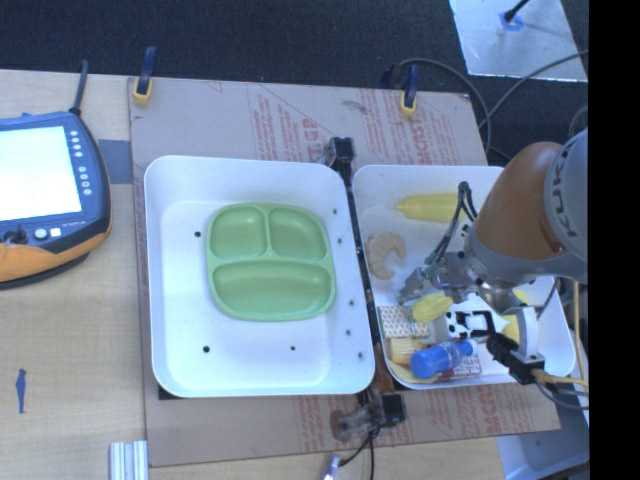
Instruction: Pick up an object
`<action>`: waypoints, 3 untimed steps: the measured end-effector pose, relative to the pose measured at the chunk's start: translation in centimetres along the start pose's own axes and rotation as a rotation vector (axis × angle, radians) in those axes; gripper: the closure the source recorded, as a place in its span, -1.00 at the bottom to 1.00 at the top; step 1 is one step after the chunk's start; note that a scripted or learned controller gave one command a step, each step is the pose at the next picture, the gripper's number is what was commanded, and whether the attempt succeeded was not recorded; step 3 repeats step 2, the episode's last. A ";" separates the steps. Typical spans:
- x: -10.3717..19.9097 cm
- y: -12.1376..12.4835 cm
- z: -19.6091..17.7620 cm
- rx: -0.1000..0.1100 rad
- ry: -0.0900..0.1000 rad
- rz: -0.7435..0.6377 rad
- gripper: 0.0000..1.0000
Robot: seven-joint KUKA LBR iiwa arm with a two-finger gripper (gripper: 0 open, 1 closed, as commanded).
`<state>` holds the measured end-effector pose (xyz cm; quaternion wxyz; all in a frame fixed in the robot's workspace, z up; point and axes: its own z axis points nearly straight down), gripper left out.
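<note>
My gripper (422, 290) is low in the right bin (372, 193), reaching in from the right. It sits right over a small yellow object (432, 307), and the view does not show whether it holds it. Around it lie a beige croissant-shaped piece (385, 253), a long yellow item (428, 206) at the back, a checkered pad (397, 320), a yellow block (400, 349) and a blue bottle (437, 359) at the front. The arm hides the bin's right part.
The left bin (170, 298) holds a green divided plate (270, 261). A tablet-like pendant (45, 193) lies on the bench at the far left. Clamps (143, 88) hold the cardboard at the back.
</note>
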<state>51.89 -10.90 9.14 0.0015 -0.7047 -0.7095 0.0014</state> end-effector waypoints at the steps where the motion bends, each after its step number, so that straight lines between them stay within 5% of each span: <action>1: -0.1 0.0 -1.0 0.001 -0.001 -0.004 1.00; 2: 8.5 1.9 -10.1 -0.003 0.001 0.002 1.00; 3: 8.5 1.9 -10.1 -0.003 0.001 0.002 1.00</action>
